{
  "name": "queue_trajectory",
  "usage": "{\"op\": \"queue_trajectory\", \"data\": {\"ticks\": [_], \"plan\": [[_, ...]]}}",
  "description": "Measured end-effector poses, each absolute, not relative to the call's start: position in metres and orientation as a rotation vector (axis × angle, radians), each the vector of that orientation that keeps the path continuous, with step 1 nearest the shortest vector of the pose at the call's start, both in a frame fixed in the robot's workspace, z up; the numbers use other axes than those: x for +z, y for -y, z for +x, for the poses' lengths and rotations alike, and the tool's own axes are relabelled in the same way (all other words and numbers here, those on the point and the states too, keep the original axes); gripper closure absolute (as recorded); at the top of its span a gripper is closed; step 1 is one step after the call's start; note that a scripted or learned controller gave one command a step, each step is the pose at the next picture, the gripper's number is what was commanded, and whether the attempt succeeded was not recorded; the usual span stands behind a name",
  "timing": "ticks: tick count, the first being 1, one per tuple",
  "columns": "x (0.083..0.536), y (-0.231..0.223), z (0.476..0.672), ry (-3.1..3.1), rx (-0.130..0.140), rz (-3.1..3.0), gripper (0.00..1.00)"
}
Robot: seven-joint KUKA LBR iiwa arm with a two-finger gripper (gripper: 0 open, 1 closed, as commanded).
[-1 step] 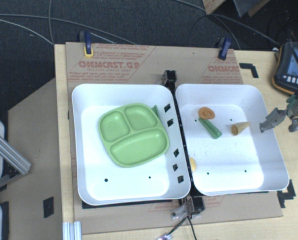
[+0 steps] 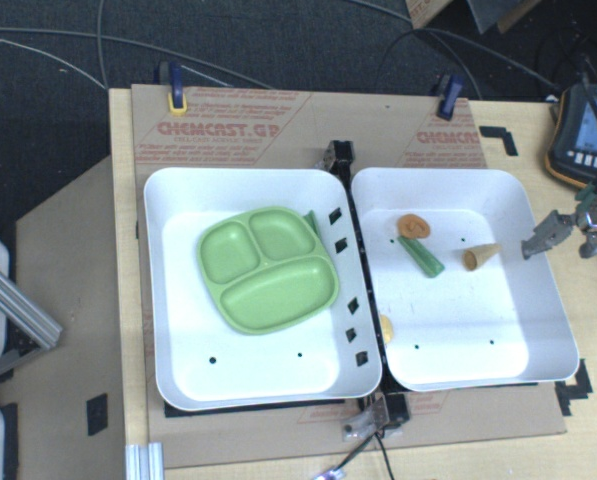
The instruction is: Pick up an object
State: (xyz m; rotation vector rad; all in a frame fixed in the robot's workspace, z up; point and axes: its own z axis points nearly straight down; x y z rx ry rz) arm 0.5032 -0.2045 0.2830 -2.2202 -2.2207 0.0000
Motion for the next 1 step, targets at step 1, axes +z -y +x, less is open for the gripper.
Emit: {"op": "queue_trajectory", "data": {"ticks": [1], "plan": [[0.2343, 0.1941, 0.503, 2.218, 0.003, -2.216, 0.0]]}}
